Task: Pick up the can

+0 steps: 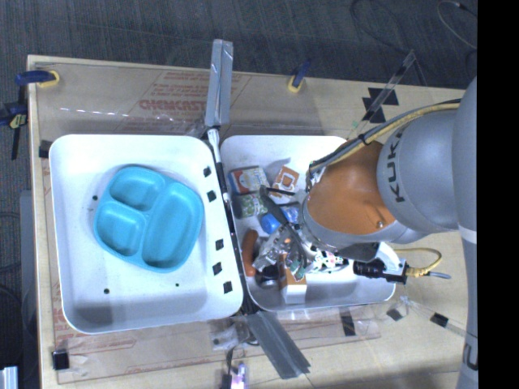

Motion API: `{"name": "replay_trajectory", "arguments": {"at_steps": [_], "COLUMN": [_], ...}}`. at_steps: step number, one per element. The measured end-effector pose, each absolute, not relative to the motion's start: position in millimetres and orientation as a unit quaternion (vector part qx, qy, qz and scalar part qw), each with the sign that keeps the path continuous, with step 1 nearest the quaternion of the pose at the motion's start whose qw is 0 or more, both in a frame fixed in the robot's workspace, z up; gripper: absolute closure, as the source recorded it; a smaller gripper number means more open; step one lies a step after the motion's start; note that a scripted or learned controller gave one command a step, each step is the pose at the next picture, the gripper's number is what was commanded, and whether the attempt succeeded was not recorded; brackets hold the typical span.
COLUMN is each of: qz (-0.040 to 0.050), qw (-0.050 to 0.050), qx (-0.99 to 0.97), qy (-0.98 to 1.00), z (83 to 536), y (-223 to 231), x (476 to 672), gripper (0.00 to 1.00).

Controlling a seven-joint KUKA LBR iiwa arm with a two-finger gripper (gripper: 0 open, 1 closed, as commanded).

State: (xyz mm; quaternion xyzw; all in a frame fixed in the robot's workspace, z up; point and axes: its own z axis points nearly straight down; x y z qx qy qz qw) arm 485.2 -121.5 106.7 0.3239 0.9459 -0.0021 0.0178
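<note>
Can: I cannot pick it out for certain in the clutter (pixel 263 217) of small things in the right bin (pixel 243 148). On the tabletop (pixel 122 83), the left bin (pixel 73 298) holds a blue divided tray (pixel 150 217). My end effector (pixel 285 245) is down in that clutter; its grip I cannot tell.
</note>
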Motion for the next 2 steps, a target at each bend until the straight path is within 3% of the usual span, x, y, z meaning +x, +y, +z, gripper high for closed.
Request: {"name": "replay_trajectory", "arguments": {"at_steps": [1,2], "qz": [0.0024,0.0035], "qw": [0.016,0.014], "qx": [0.206,0.325], "qy": [0.978,0.946], "z": [106.0,105.9], "y": [-170.9,-205.4], "x": [488.7,493.2], "gripper": [1.0,1.0]}}
